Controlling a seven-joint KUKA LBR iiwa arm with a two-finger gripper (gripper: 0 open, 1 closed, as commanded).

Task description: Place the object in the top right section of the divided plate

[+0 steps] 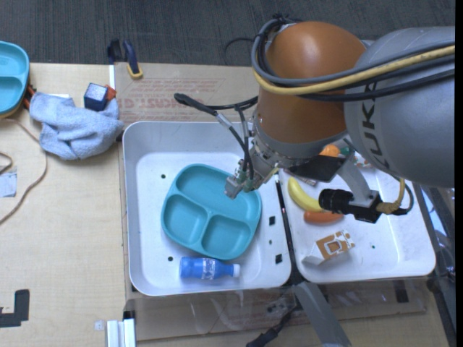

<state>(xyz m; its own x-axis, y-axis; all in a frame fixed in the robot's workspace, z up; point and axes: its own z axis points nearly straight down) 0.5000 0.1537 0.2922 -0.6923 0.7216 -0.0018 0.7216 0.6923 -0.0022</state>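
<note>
- The gripper (237, 185) hangs low over the upper right edge of the teal plastic divided plate (206, 219), touching it or near enough. The big orange-banded wrist blocks a lot from above.
- Honestly, we can't tell how far open the gripper is, or whether it has hold of anything. It's just a small grey blur at this angle.
- The plate lies flat in the left white bin (134, 215), roughly in the middle, turned at a slant.
- A blue plastic bottle with a white cap (207, 268) lies on its side just below the plate, near the bin's front wall.
- Over in the right white bin (405, 259) we see a yellow banana (299, 194) close to the dividing wall, with an orange-red oblong thing (323, 217) right beside it.
- A small brown-and-white carton (334, 246) sits a bit further forward in that same bin.
- Out on the bench (58, 230), well left of the bins, there's a crumpled grey cloth (76, 125) with a small dark blue block (95, 95) at its upper edge.
</note>
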